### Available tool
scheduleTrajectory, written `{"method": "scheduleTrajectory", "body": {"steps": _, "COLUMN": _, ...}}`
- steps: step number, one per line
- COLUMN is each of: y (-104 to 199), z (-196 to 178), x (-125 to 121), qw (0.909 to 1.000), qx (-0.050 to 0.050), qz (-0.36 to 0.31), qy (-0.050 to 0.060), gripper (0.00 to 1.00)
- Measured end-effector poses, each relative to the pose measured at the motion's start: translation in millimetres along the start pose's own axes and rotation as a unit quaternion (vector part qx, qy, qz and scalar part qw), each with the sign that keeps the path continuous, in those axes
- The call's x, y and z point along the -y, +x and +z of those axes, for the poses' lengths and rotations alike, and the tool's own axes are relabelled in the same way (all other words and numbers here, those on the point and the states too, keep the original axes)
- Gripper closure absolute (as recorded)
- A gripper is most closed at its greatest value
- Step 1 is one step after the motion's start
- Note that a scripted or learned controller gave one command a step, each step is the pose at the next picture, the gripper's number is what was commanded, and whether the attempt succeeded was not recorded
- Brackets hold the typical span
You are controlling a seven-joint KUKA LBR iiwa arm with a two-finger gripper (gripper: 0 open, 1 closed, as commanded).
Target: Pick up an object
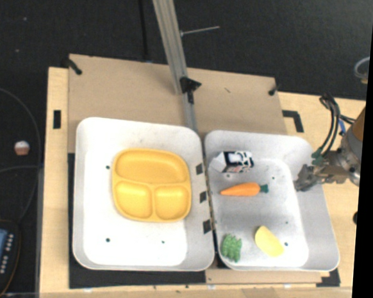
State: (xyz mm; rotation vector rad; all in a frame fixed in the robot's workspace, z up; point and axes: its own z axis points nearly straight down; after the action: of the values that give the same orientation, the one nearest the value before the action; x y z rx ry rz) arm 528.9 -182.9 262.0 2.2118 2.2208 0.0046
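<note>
A: Surface?
B: Tan bench (146, 90) on a dark floor, bearing two white bins: left bin (90, 234), right bin (315, 232).

A: Nearest items?
B: Right bin, front: green piece (231, 246), yellow piece (268, 241). Behind them the carrot (242, 190), then a black-and-white carton (236, 160) at the back.

A: Left bin?
B: One yellow divided plate (151, 184).

A: Gripper?
B: Gripper (306, 177) over the right bin's far-right rim, apart from every item. Whether it is clenched or released, I cannot tell.

A: Progress?
B: Nothing lifted; by my judgement, approach and grasp both remain.

Orange carrot (241, 190) lies flat in right bin (316, 216).
</note>
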Motion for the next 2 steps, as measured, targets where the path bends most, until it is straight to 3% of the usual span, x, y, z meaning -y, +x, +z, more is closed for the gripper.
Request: {"method": "scheduleTrajectory", "body": {"steps": 2, "y": 104.1, "z": 5.8, "x": -28.2, "qw": 1.0000, "qx": -0.002, "qz": -0.002, "qy": 0.004, "gripper": 1.00}}
